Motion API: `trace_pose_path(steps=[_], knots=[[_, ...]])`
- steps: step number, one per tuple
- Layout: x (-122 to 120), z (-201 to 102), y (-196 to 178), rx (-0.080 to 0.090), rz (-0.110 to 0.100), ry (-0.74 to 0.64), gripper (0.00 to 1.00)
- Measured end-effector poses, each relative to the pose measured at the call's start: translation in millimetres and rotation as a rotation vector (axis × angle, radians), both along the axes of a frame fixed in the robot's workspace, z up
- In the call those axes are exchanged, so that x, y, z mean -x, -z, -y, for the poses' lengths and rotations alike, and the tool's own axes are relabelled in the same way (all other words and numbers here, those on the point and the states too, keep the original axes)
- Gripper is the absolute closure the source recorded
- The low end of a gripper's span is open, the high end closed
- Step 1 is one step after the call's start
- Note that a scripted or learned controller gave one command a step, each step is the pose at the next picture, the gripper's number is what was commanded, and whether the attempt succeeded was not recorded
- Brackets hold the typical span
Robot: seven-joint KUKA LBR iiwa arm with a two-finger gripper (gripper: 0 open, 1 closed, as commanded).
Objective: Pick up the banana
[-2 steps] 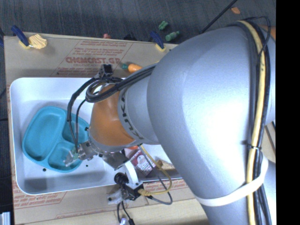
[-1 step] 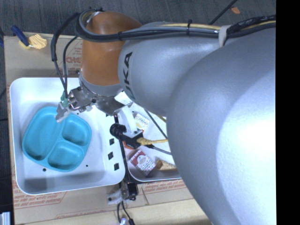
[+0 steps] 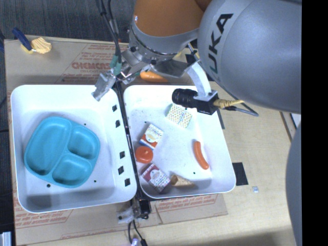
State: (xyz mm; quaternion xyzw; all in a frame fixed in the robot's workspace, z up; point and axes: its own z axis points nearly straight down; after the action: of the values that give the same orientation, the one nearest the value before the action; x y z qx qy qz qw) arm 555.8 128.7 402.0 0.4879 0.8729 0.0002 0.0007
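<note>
Arm [image 3: 256,40]: nearest the viewer; a grey body with an orange band, coming in from the right above the claw and covering the far right corner of the scene.
Claw [image 3: 108,82]: at the far end of the wall between the two bins; whether it is open or closed cannot be told, and nothing is seen held in it.
Banana: cannot be told apart among the items in view.
Black cylinder [image 3: 188,98]: on a white bracket right of the claw, over the far part of the right bin.
Right bin [image 3: 225,158]: right of the claw and nearer the viewer; it holds the small items.
Orange piece [image 3: 151,77]: just right of the claw, at the right bin's far rim, partly under the wrist.
Patterned packet [image 3: 179,116]: right of the claw and nearer the viewer, just below the black cylinder.
Small carton [image 3: 152,136]: below the claw, near the dividing wall.
Red-orange round item [image 3: 144,154]: touching the carton's near side.
Dark red packet [image 3: 156,178]: at the right bin's near wall, with a brown piece [image 3: 183,181] just beside it.
Orange sausage shape [image 3: 201,155]: well apart from the claw, by the right bin's right wall.
Left bin [image 3: 20,101]: left of the claw.
Blue divided tray [image 3: 61,150]: in the left bin, well below and left of the claw.
Pale yellow item with blue handle [image 3: 36,44]: on the cardboard [image 3: 77,55], outside both bins, far left of the claw.
</note>
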Motion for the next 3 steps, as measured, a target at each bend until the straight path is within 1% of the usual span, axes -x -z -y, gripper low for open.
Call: trace_pose_path(steps=[1, 2, 3], knots=[[20.6, -78.6, 25.1, 0.002, -0.006, 0.212, 0.00], [20.3, -77.8, 24.9, 0.002, -0.006, 0.212, 0.00], [-52.4, -77.1, 141.5, 0.004, -0.007, 0.397, 0.00]])
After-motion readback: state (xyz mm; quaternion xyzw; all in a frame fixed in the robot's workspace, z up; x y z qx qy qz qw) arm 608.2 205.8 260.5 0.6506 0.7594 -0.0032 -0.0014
